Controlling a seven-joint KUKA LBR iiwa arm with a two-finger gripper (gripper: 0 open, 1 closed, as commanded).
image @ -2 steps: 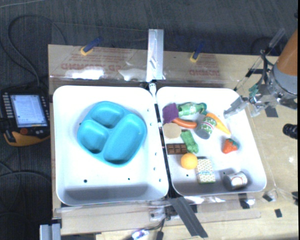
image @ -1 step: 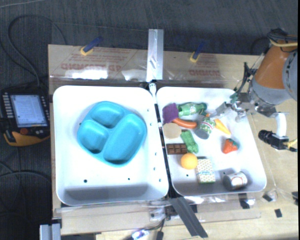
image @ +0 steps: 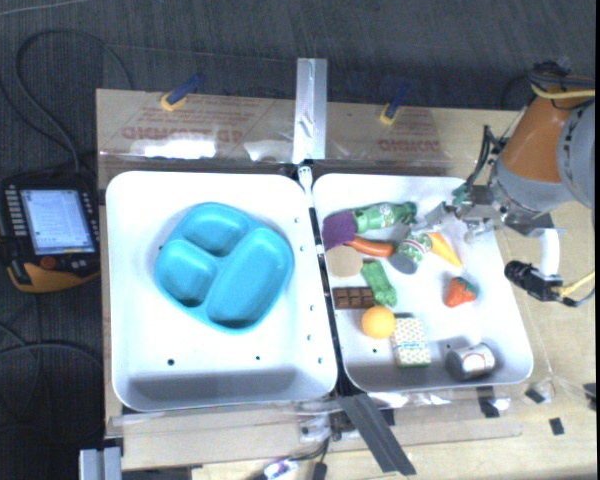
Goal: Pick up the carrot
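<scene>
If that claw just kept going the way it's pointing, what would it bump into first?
Probably the carrot: it lies just below the gripper in the right bin, beside a green bottle. Height is hard to judge from above.

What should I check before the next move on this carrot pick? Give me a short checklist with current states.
1. Carrot in view: ok, it lies in the right bin, between the green bottle and the green vegetable.
2. Gripper over the carrot: not ok, it sits off toward the bin's upper right corner.
3. Carrot between fingers: not ok.
4. Finger opening: cannot tell.
5. Room around carrot: not ok, the eggplant and bottle crowd it.
</scene>
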